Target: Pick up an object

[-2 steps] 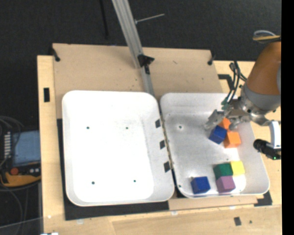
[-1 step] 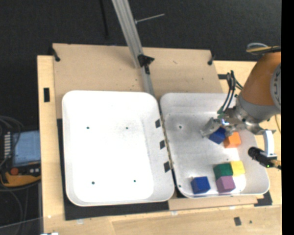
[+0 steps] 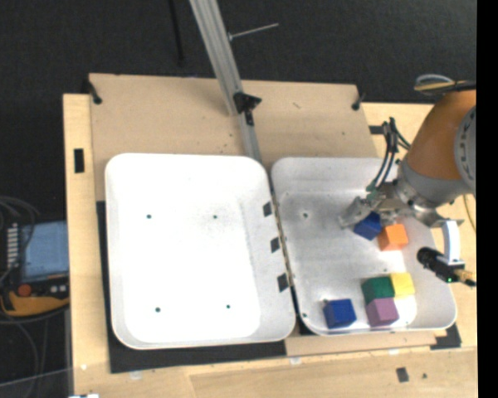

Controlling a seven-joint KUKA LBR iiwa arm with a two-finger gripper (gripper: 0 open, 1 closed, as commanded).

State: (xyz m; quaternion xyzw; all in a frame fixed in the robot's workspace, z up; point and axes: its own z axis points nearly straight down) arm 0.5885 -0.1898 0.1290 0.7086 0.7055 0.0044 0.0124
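Camera view: blue block [image 3: 367, 227] just beneath the fingers [image 3: 358, 212]; their spread is unreadable.

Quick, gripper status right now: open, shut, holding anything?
Gripper: cannot be told; it sits low in the right bin, right at the blue block and beside the orange block.

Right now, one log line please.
gripper over right bin | at blue block, beside orange block | grasp unconfirmed
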